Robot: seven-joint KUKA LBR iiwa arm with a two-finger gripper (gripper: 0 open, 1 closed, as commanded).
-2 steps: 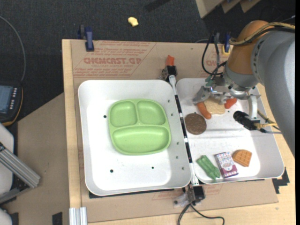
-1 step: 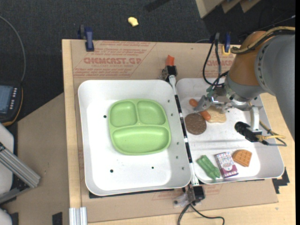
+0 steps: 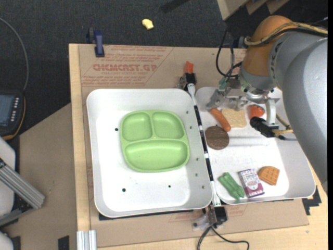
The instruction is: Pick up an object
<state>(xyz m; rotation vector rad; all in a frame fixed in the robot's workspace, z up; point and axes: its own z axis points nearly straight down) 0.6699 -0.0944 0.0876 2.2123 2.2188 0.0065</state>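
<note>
Hovering low at the right bin's (image 3: 291, 189) twelve o'clock end, the gripper (image 3: 231, 102) sits just above a toast slice (image 3: 237, 120) and sausage (image 3: 222, 120); its opening cannot be told, and apparently nothing is lifted yet.

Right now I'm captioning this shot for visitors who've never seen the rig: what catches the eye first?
The green divided plate stands out first, alone in the left bin. Next comes the grey arm with its orange band, its gripper down at the far end of the right bin over a sausage and a cracker. Small food items cluster at that bin's near edge.
</note>
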